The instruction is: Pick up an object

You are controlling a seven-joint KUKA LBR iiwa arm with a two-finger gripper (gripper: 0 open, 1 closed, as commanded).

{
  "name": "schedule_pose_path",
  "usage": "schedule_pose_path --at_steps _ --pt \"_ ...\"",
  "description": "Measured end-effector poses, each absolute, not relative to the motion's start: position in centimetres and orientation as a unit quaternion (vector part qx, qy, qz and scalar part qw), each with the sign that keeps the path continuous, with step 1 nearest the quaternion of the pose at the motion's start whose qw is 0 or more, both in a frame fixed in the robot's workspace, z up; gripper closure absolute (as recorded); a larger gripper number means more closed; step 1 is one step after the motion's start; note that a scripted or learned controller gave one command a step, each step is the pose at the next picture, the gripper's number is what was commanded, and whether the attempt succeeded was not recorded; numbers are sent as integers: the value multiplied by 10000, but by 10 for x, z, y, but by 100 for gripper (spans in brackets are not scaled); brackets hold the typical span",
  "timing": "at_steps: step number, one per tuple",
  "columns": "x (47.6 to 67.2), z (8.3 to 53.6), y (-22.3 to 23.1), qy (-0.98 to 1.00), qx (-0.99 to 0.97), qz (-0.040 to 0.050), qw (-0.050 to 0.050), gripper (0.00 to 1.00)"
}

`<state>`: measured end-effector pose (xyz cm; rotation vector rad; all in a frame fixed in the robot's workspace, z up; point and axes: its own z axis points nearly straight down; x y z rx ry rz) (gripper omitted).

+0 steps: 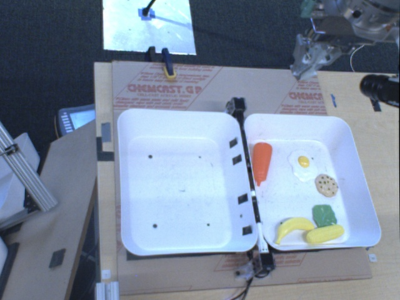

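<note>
My jaws (306, 72) hang above the right bin's (350, 130) far edge, spread unclear, so I'd target the carrot (261, 161), lying isolated near the divider.

There's the arm's wrist (369, 8), a rounded housing in pale grey metal, up past the far rim of the right-hand bin (300, 119). Beneath it the gripper (305, 70) is a boxy cluster of silvery-grey parts with a greenish piece at its upper left. A thin pale cable loops beside it.
</note>
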<state>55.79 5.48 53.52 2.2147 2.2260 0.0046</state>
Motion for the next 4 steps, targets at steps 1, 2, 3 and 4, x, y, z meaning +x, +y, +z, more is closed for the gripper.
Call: schedule_pose_path --at_steps 1,2,3,4 --pt "562 535 67 7090 7052 13 8 100" --pt "563 535 76 7088 7054 13 7 100" --pt "559 535 79 7086 7056 10 6 100" --pt "558 535 74 7074 7068 9 5 100"
